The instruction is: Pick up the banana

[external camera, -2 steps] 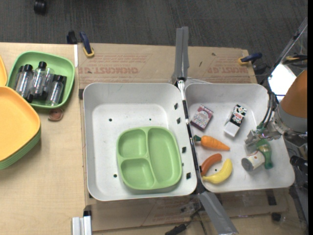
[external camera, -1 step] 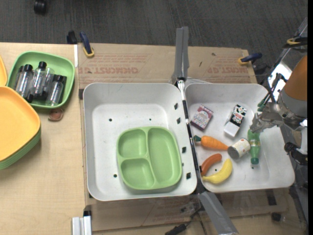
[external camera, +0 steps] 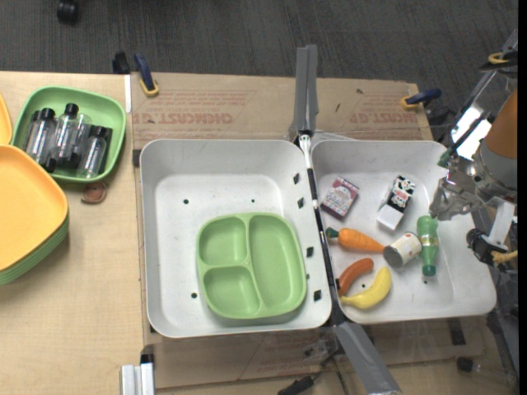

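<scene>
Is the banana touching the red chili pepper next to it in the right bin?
Touching. In the camera view the banana lies against the lower end of the red pepper, with no white bin floor showing between them there.

The table (external camera: pixel 74 319) carries two white bins (external camera: pixel 160 220) side by side on cardboard (external camera: pixel 222 109). At its left lie stacked orange plates (external camera: pixel 29 212) and a green tray (external camera: pixel 111 118).

Grey metal arm (external camera: pixel 473 189); orange band; black cabling

Arm (external camera: pixel 502 138) cut off at right edge; end effector (external camera: pixel 449 200) fingers (blurred) indistinct
</scene>
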`<state>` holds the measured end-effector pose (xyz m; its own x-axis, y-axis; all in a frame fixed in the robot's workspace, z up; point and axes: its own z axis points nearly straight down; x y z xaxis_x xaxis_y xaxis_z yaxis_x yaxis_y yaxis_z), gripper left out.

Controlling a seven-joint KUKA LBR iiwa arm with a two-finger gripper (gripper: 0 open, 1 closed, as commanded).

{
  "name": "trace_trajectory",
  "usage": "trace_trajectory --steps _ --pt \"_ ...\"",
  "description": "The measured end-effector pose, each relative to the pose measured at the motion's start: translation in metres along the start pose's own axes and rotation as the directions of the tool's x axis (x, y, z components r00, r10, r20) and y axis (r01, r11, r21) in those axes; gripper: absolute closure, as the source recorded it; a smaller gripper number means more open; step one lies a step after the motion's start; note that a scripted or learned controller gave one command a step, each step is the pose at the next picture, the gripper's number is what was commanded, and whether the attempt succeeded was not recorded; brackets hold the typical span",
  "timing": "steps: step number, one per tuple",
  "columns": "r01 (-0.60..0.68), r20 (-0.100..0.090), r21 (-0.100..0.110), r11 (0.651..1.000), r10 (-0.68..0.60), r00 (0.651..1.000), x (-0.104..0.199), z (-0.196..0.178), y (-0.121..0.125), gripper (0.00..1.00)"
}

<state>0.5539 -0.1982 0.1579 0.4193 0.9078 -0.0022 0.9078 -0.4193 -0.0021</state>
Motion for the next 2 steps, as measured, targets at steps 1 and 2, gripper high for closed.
trace_trajectory --steps 1,2 --pt "0.159 0.000 0.003 0.987 -0.159 0.987 0.011 0.006 -0.016 1.00" --pt "-0.106 0.000 0.001 0.994 0.106 0.994 0.000 0.014 0.031 1.00"
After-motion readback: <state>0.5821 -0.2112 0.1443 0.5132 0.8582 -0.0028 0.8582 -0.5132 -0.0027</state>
